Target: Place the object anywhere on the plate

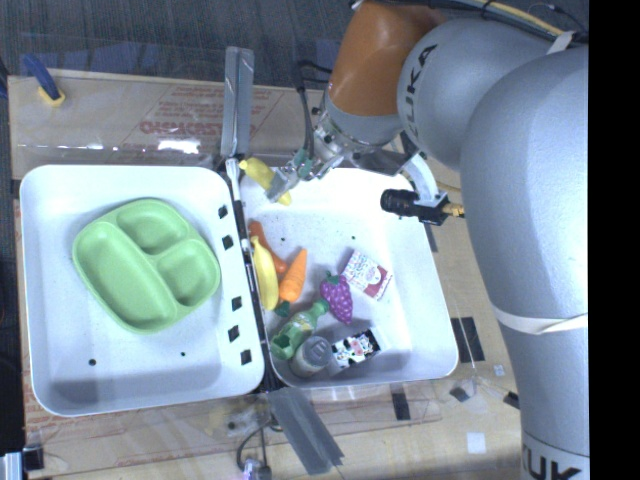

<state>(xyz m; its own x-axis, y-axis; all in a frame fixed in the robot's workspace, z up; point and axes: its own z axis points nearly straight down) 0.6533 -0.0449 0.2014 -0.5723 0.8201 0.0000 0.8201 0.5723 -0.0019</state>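
Carrying a yellow object toward the plate.
The pincer (288,180) grips a small yellow object (259,174) above the right bin's (420,348) far-left corner; next, travel left over the green plate (146,262) and release.

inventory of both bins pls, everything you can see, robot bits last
plate: 1, light green, three compartments, in the left bin
left bin: 1, white, shallow
right bin: 1, white, shallow, beside the left bin
yellow piece: 1, at the right bin's far-left corner, beside the tool tip; type unclear
banana: 1, yellow, along the right bin's left wall
carrot: 1, orange, beside the banana
grapes: 1 bunch, purple, mid right bin
small carton: 1, white and pink, right of the grapes
green bottle: 1, near-left of the right bin
grey can: 1, near edge
cow-patterned box: 1, black and white, beside the can
arm: 1, grey with orange band
tool: 1, at the right bin's far-left corner
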